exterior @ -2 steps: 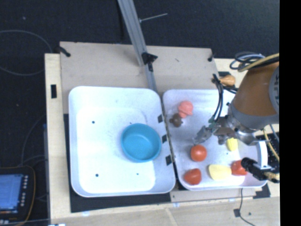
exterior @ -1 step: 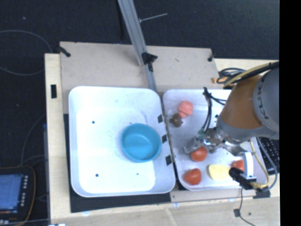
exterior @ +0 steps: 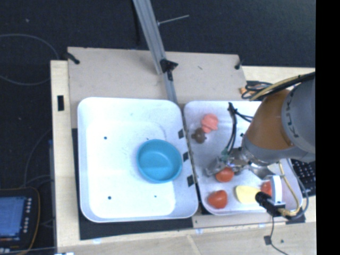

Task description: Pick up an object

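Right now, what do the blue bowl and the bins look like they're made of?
Blue bowl: likely plastic, going by its uniform colour and soft satin sheen. Left bin and right bin: probably moulded white plastic, smooth and slightly glossy with rounded corners, though painted metal can't be excluded.

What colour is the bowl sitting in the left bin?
Light blue. The bowl shows clearly in the overhead camera view, near the right side of the left bin.

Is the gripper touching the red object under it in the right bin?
Cannot tell. In the camera view the gripper sits right over the red object, overlapping its upper edge, but the slanted view shows neither contact nor gap plainly.
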Robot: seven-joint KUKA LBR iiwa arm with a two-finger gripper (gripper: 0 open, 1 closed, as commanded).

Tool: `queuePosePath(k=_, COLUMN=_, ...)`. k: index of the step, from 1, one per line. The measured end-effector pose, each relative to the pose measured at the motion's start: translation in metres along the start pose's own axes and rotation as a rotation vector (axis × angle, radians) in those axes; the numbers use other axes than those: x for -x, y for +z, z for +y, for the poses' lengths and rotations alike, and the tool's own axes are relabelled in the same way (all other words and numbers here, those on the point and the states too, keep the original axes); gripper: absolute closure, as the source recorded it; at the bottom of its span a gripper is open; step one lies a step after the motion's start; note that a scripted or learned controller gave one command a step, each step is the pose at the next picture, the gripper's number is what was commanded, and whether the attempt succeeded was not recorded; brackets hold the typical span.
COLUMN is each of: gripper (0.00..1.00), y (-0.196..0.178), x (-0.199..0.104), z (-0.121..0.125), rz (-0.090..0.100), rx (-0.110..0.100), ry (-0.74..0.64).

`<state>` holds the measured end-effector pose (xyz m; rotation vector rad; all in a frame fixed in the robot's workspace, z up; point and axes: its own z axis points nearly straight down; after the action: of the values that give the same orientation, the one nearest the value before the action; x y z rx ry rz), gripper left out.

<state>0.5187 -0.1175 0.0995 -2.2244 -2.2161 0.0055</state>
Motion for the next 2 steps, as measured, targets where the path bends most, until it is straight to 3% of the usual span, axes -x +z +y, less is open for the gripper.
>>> queuePosePath(k=1, gripper=1.0, y=-0.013, x=-0.001, z=0.002, rz=0.004, rx=0.007, ry=0.009)
queuePosePath(k=2, gripper=1.0, y=-0.058, x=-0.003, z=0.002, rz=0.003, rx=0.008, ry=0.0)
